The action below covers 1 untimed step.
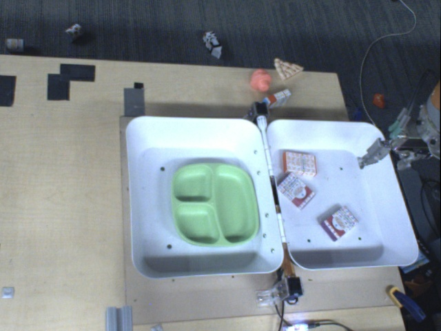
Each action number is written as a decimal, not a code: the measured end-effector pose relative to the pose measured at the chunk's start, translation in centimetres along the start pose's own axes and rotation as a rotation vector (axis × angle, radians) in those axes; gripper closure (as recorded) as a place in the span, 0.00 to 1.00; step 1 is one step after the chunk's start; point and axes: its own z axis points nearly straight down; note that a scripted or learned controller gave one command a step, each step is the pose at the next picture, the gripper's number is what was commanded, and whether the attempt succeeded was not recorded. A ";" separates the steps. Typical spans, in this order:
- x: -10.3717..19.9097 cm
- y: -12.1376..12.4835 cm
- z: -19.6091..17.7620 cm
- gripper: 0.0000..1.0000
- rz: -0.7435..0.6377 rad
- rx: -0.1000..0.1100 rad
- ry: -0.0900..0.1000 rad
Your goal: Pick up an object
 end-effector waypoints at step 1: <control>2.0 -1.7 15.3 0.00 0.001 -0.004 -0.001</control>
